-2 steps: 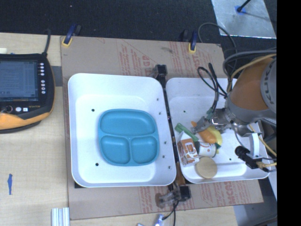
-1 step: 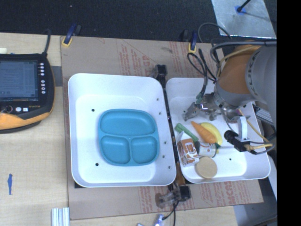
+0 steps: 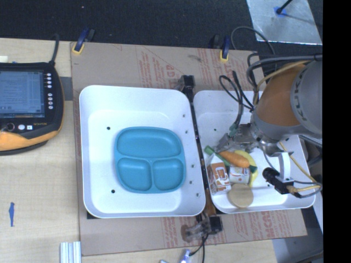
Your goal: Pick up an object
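Nearest the camera, at the front of the right bin (image 3: 258, 204), a round tan disc (image 3: 241, 196) is seen, with a small orange-and-white carton (image 3: 219, 178) and a small white carton (image 3: 238, 175) just behind it. Directly behind these, a carrot (image 3: 235, 158) lies across a yellow piece, and the pincer (image 3: 237, 138) is poised just above and behind that cluster, under the grey and orange arm (image 3: 285, 106). Whether the pincer is spread or pressed together cannot be told, as it is masked by the wrist and cables. The reach-and-descend step is judged to be in hand; nothing is seen gripped. A short drop onto the carrot, then a closing and lift, would be called for next. Well off to the pincer's far side, a blue divided plate (image 3: 149, 159) rests in the left bin (image 3: 93, 114) on the counter (image 3: 38, 201).
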Robot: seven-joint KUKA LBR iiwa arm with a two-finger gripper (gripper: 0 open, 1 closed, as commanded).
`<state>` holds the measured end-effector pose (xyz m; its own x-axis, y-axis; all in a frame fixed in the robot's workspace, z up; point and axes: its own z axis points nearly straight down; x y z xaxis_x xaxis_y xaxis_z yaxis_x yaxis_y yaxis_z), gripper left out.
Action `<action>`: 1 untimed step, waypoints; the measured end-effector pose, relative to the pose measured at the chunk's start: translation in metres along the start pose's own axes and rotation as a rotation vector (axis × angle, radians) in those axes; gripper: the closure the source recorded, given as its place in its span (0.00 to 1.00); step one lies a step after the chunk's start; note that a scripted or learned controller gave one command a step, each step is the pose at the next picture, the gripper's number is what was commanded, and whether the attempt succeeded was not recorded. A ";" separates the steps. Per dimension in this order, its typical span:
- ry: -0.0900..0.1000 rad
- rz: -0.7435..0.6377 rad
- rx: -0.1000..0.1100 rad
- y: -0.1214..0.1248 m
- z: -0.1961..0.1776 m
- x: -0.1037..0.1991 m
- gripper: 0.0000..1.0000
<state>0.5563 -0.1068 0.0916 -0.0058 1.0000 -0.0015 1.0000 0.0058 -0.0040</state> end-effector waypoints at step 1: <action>0.001 0.001 -0.002 0.097 -0.001 -0.038 0.00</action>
<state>0.6537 -0.1441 0.0923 -0.0049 1.0000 -0.0003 1.0000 0.0049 -0.0019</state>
